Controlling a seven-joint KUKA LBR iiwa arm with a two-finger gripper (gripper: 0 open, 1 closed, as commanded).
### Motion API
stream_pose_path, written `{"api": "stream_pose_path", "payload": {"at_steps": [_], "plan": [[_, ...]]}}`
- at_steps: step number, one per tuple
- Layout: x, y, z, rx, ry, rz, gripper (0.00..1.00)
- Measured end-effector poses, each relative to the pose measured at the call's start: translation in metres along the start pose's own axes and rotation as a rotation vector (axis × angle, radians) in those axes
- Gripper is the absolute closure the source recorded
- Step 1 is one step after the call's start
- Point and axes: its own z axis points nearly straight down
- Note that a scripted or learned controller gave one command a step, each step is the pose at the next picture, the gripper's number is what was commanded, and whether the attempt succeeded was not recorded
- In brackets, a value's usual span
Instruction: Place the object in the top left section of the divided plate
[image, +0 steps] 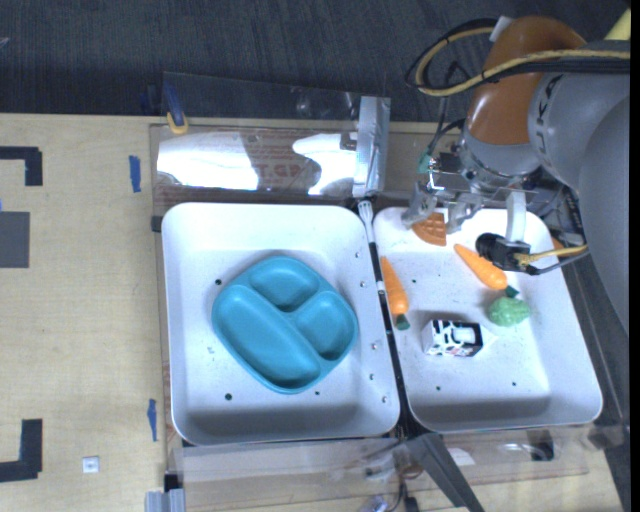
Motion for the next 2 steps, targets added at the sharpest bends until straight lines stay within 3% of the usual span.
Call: {"api": "stream_pose_path", "payload": {"at_steps": [1,2], "plan": [[-0.014,-0.021,0.000,0.004,0.003,0.230,1.00],[0.040,-0.061,0.001,0.002,0.003,0.056,1.00]]}}
